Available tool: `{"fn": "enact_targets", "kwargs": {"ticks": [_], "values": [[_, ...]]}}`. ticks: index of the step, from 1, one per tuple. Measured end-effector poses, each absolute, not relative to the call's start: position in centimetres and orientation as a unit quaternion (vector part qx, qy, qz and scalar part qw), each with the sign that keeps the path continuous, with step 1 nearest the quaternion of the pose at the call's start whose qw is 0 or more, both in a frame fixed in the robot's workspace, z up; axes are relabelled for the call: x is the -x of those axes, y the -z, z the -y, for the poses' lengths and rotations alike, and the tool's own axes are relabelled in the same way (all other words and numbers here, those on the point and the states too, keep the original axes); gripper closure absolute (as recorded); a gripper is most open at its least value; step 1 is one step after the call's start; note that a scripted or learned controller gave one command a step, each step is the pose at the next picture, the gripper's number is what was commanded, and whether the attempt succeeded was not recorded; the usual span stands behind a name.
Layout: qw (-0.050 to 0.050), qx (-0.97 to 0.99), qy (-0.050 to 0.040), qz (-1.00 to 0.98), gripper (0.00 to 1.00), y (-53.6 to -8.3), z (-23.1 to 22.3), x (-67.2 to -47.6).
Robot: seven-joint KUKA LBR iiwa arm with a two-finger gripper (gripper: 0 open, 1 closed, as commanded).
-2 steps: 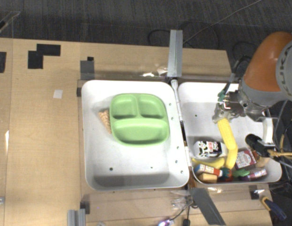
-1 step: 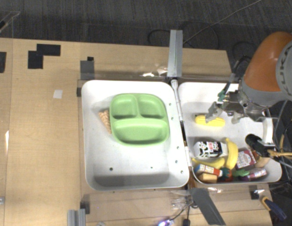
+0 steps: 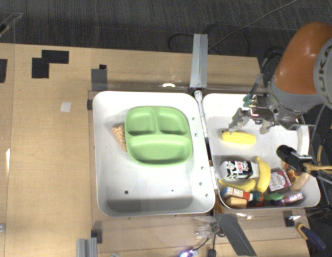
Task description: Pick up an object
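Camera view shows 2 white bins (image 3: 102,159): 1 green tray (image 3: 157,134) left, 1 yellow corn (image 3: 239,138) right. Gripper (image 3: 249,123) hangs spread above it, holding nothing.

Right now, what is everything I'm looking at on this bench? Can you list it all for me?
Bins: two, white, side by side on the bench; left bin, right bin.
Divided plate: one, green, three compartments, middle of the left bin.
Waffle-textured item: one, tan, tucked at the plate's left edge.
Yellow oblong object: one, upper middle of the right bin, below the arm's jaws.
Cow-patterned item: one, black and white, right bin, lower left.
Banana: one, yellow, right of the cow-patterned item.
Pile of small items: several, mixed colours, along the right bin's near edge; too jumbled to count.
Arm: one, grey with orange band, reaching in from the right.
Gripper: one, over the right bin.
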State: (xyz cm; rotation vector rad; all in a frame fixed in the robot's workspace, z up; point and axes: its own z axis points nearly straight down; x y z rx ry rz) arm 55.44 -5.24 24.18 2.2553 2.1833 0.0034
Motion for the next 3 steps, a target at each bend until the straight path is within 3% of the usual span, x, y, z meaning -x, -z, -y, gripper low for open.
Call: {"fn": "enact_targets", "kwargs": {"ticks": [1, 2, 3], "values": [[0.0, -0.734, 0.0, -0.68, 0.0, -13.4, 9.5, -58.2], [0.004, -0.723, -0.004, -0.691, 0.0, -9.1, 9.7, -59.3], [-0.003, -0.691, 0.0024, -0.722, 0.0, -8.8, 9.0, -65.8]]}}
